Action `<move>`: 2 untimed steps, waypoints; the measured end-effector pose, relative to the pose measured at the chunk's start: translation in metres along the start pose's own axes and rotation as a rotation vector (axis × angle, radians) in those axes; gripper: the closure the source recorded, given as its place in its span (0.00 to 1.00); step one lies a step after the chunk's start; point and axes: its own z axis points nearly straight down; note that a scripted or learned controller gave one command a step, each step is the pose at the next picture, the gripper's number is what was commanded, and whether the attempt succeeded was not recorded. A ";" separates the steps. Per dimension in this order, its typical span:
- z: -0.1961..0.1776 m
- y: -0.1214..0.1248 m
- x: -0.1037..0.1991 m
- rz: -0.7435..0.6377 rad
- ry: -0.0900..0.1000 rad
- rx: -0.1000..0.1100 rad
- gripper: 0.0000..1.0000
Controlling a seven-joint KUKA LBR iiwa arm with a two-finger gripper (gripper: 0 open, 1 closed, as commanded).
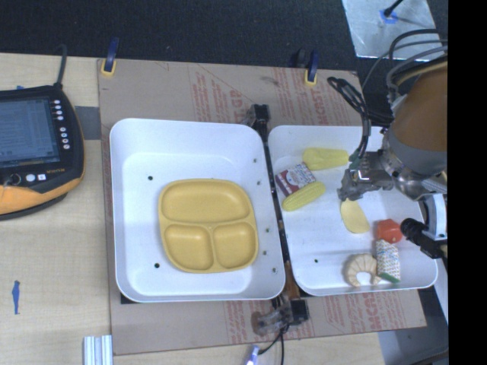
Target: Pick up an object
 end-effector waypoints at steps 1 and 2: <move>-0.013 -0.023 -0.041 0.004 0.000 0.001 1.00; -0.032 0.046 -0.058 0.001 -0.001 -0.001 1.00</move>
